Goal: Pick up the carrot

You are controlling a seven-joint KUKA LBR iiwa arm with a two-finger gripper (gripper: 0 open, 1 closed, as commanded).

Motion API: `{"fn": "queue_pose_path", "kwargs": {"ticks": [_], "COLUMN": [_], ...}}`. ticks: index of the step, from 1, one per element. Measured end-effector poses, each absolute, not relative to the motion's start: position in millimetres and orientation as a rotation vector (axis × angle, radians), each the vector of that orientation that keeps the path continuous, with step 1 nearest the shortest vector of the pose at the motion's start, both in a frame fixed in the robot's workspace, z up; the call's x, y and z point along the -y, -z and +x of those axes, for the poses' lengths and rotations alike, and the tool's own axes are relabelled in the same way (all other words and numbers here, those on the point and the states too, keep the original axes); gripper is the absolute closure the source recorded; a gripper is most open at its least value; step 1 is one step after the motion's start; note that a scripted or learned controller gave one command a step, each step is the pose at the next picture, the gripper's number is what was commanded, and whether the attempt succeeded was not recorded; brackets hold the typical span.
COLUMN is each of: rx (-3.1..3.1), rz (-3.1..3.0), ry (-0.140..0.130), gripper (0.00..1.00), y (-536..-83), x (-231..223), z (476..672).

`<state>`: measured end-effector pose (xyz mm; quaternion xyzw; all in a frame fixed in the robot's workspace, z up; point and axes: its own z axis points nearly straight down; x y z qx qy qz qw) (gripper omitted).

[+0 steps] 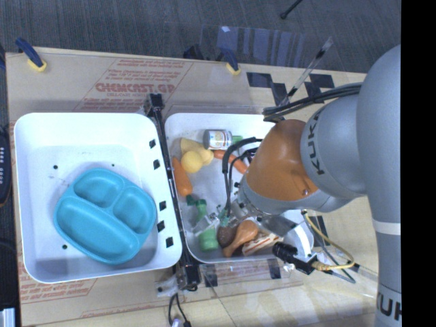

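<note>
The arm (320,162) is hunched low over the right bin (178,125), its orange band and grey wrist covering most of the bin's middle. The gripper is buried somewhere beneath that bulk, and whether it is released, clenched or grasping anything I cannot tell. The carrot (182,178) lies along the bin's left wall, a slim orange taper, smooth and matte, pointing roughly up and down the frame, just below the yellow pear (195,160).

Here's the risk: the carrot is pressed close to the wall, so a finger may land on the rim or the wall instead of slipping beside it. Its tapered, slick plastic skin could squirt out of a pinch. Clutter is tight too: a small green piece (197,202) sits just below it, the pear touches or nearly touches its upper end, and either could be nudged or caught by mistake.

Near the bottom edge sit a rounded brown item, possibly a toy drumstick (240,235), and another green lump (208,240). The left bin (27,182) holds a glossy blue divided plate (105,213), well apart.
</note>
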<state>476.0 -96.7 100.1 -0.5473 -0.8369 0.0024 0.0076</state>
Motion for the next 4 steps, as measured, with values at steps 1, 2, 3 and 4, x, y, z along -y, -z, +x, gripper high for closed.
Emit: {"fn": "queue_pose_path", "kwargs": {"ticks": [1,2,3,4], "rx": [2.597,2.378,2.304,2.318], "rz": [-1.759,-2.046,-2.105,-2.090], "ry": [-0.006,-0.008,-0.032,-0.033], "gripper": [0.00,0.00,0.00,1.00], "y": [-92,-91,-88,-99], "x": [106,101,105,104], "z": [541.3,576.3,648.1,649.6]}}
